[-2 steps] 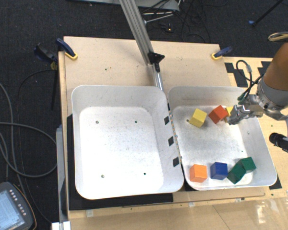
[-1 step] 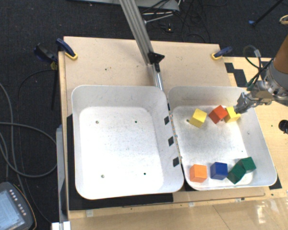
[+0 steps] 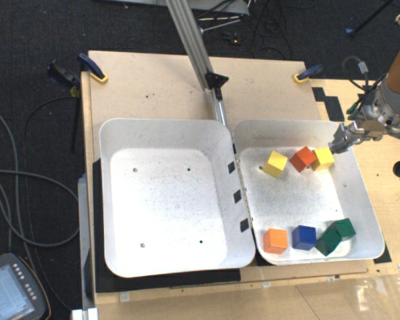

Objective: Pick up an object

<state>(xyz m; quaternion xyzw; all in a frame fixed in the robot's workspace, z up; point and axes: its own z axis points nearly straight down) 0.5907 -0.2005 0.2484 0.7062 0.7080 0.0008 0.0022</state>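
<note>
The arm comes in from three o'clock and its claw (image 3: 341,141) hangs over the far right rim of the right bin (image 3: 360,191), just beside a yellow block (image 3: 323,157). Whether the claw is apart or together I cannot tell.

Toward twelve o'clock in that bin, three blocks sit in a row: that yellow block touches a red block (image 3: 303,159), and a second yellow cube (image 3: 276,164) lies a little to nine o'clock of them. Along the six o'clock edge sit an orange block (image 3: 275,240), a blue block (image 3: 305,237), and two green blocks (image 3: 336,236) pressed together. The left bin (image 3: 113,199) lies at nine o'clock.
</note>
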